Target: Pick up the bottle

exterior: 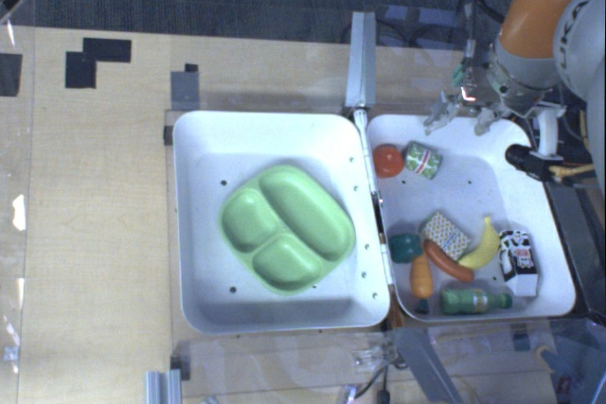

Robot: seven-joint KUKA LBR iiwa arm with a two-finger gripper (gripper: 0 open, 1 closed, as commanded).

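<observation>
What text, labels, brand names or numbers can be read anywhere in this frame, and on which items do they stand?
No text can be read.
Can: printed label, too blurred to read.
Black-and-white carton: cow-patch pattern, no letters legible.
Green bottle: label band too small to read.
Patterned packet: a check print, no words made out.
Black marks on the bench: plain shapes, not letters.

Green bottle [476, 301], small, lying on its side along the near wall of the right-hand bin [559, 296], long axis roughly left to right; darker end, probably the cap, toward the left; pale band around the middle; touching or just beside an orange carrot-like piece [421, 277]
</observation>
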